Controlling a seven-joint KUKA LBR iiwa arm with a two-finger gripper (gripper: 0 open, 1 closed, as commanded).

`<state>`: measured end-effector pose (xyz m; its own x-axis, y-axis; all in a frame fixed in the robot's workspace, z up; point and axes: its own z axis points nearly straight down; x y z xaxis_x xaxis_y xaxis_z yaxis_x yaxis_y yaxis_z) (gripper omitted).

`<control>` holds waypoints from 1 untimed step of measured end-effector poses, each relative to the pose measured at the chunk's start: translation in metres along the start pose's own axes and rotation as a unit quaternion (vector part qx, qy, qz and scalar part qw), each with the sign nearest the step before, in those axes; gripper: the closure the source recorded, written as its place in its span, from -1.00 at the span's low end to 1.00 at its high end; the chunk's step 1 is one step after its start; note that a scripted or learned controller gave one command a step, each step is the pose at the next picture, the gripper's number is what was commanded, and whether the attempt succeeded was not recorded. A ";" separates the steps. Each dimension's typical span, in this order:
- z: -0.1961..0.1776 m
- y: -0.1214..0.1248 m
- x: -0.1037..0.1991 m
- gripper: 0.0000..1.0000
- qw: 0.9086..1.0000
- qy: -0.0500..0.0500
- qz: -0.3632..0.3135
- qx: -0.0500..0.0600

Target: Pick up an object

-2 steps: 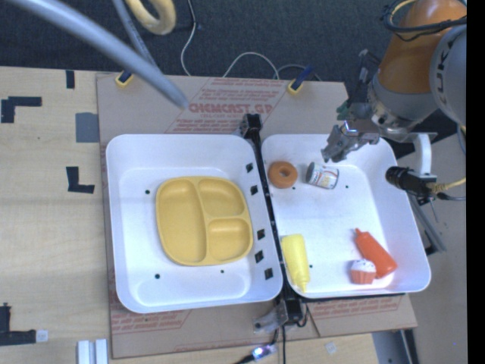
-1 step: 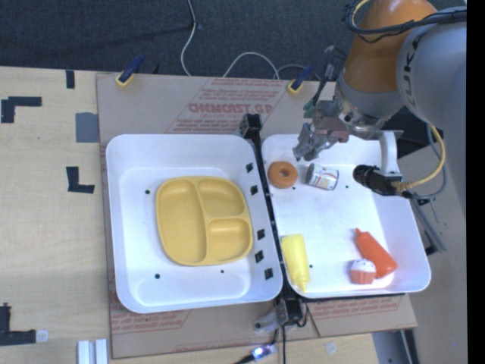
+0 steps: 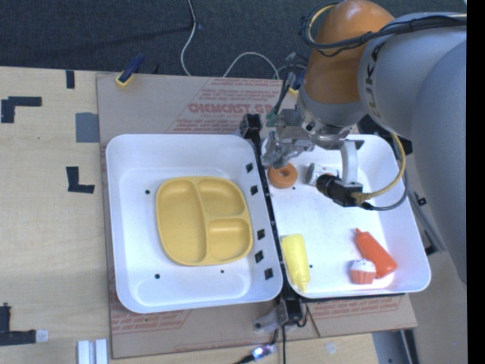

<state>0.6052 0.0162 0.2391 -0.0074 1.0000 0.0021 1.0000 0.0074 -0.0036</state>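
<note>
Arm: you are looking at the grey arm (image 3: 424, 74) reaching in from the right, its orange band (image 3: 341, 48) sitting above the wrist, the wrist hanging over the far left corner of the right bin (image 3: 413, 226).
Gripper: the gripper (image 3: 282, 156) is pointing down at that corner, close to the divider between the bins. You are not getting a clear look at how it is set; I cannot tell from this angle.
Orange ring: a small orange doughnut-shaped piece (image 3: 283, 176) is lying on the bin floor directly under the gripper tip, just on the near side of it. Whether it is being touched, you cannot tell.
Yellow bottle: the yellow bottle (image 3: 296, 259) is lying well toward the near side of the gripper, along the divider.
Orange bottle: the orange bottle (image 3: 374, 252) is resting near and to the right of the gripper, well apart from it.
Cupcake: a small pink and white cupcake toy (image 3: 362, 271) is sitting just beside the orange bottle.
Left bin: the left bin (image 3: 129, 203) is holding a yellow divided plate (image 3: 203, 220), off to the gripper's left.
</note>
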 end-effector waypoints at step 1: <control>0.014 -0.002 0.044 1.00 1.000 -0.001 0.001 0.000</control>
